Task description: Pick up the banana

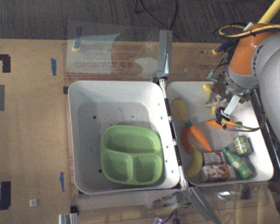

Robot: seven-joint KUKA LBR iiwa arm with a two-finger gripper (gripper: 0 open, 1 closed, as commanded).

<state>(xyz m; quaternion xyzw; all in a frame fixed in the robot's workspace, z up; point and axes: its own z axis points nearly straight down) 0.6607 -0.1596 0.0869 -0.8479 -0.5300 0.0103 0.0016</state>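
Note:
The banana [195,163] is yellow and curved. It lies in the right bin [266,171] near the front left corner, beside the bin's left wall. Its upper end is tucked under an orange carrot [199,137], and a small red and white box [213,158] touches its right side. My gripper [215,100] hangs over the back of the right bin, well behind the banana and to its right. Nothing shows in its grasp.
The right bin also bears a tan potato-like piece [179,109], a red piece [185,139], a second box [216,172], a green bottle [238,164], a green can [242,145] and a small orange item [216,123]. A green divided plate [130,154] lies in the left bin [84,125].

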